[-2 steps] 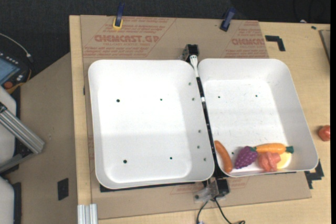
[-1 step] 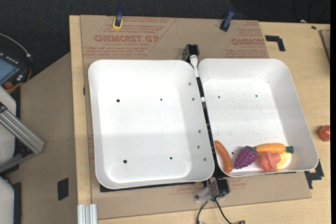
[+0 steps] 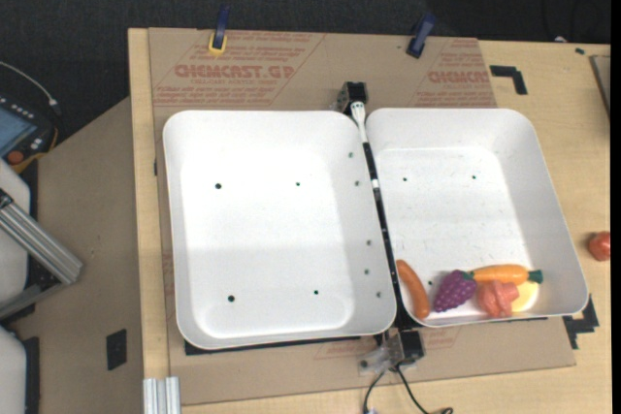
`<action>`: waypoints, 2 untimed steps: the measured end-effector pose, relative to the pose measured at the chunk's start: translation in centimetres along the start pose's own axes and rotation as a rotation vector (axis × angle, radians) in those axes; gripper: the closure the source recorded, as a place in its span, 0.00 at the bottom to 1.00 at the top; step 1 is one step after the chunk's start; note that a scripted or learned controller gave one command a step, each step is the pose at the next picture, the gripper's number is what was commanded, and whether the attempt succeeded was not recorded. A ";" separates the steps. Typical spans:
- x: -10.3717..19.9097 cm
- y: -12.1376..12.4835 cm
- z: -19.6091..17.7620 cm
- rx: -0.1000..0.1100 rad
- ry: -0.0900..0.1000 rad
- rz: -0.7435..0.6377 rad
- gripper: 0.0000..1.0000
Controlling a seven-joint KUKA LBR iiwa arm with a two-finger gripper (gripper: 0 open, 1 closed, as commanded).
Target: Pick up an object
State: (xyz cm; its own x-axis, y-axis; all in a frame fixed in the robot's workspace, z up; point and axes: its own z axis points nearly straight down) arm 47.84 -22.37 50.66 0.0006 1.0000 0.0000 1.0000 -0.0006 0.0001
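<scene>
Several toy foods lie along the near edge of the right bin [image 3: 543, 170]. An orange sausage-shaped piece [image 3: 412, 288] rests against the bin's near left corner. Beside it sits a purple bunch of grapes [image 3: 454, 290]. An orange carrot with a green tip [image 3: 505, 274] lies to the right of the grapes, above a red piece [image 3: 494, 299] and a pale yellow piece [image 3: 525, 298].
The left bin [image 3: 184, 208] holds nothing but small dark dots. A red object [image 3: 600, 246] lies on the cardboard outside the right bin's right wall. Two clamps [image 3: 219, 32] hold the cardboard at the far edge. A metal bar [image 3: 34, 238] stands at the left.
</scene>
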 end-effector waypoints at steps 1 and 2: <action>0.0 0.1 0.5 0.001 0.000 -0.001 1.00; 0.0 1.3 0.6 -0.003 -0.003 -0.002 1.00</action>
State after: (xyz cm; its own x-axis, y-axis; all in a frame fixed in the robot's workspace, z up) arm 49.18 -22.39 50.01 -0.0010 1.0000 -0.0027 1.0000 0.0010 0.0027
